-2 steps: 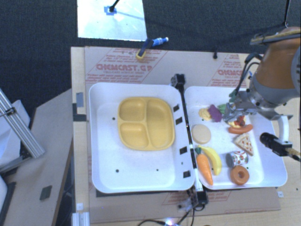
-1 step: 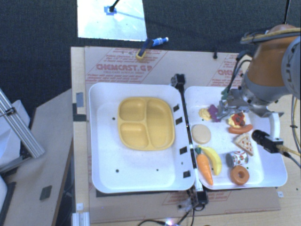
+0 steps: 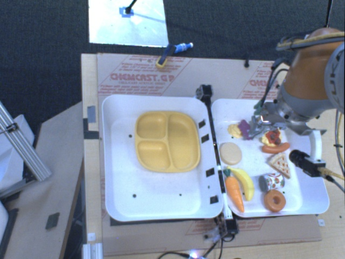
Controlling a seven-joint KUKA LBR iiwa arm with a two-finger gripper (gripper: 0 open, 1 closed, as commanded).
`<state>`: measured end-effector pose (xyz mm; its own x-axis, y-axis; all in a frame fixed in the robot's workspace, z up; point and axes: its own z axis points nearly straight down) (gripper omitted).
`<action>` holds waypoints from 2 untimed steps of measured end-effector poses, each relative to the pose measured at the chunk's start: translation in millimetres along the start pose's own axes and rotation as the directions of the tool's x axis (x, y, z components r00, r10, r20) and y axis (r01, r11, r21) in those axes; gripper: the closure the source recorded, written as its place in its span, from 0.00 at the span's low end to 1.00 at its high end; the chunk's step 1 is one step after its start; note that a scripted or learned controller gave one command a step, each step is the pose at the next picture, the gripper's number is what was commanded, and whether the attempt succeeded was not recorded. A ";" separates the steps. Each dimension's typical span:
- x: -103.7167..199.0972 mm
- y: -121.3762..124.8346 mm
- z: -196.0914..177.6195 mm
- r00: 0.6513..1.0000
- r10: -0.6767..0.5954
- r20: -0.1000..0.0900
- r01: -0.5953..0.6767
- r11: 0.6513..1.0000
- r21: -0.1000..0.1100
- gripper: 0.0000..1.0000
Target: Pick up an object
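Purple plastic, a small toy piece (image 3: 245, 128), sat at the upper left of the right bin (image 3: 318, 201), touching a yellow piece (image 3: 234, 129) on its left. The gripper (image 3: 259, 121) hung just to the right of the purple piece, low over the bin floor. Whether the fingers were spread or closed could not be told from where I stood; nothing was seen between them.

The arm (image 3: 312, 74) entered from the right, its orange band above the grey wrist, wrist angled down and leftward toward the bin's upper part. Dark cables ran along the wrist.

Count of items in the right bin, one of each: purple piece, yellow piece, round beige cookie (image 3: 231, 154), hot dog (image 3: 273, 139), pizza slice (image 3: 280, 164), banana (image 3: 245, 181), carrot (image 3: 234, 193), small can (image 3: 271, 182), doughnut (image 3: 275, 200). The cookie lay below the purple piece, apart from it. Banana and carrot lay side by side, touching, by the bin's left wall. The can stood just above the doughnut.

Left bin (image 3: 116, 193): one yellow divided plate (image 3: 166, 141), three compartments, lying flat near the centre.

Both bins rested on a cardboard sheet (image 3: 145, 77) on the bench. One blue-and-yellow marker (image 3: 173, 52) lay at the sheet's upper edge.
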<state>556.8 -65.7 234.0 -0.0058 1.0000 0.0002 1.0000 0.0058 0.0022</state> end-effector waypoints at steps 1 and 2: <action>9.2 0.6 10.1 1.000 0.000 0.000 0.000 1.000 0.002 1.00; -8.3 -2.3 17.0 1.000 0.006 0.001 -0.006 1.000 0.001 1.00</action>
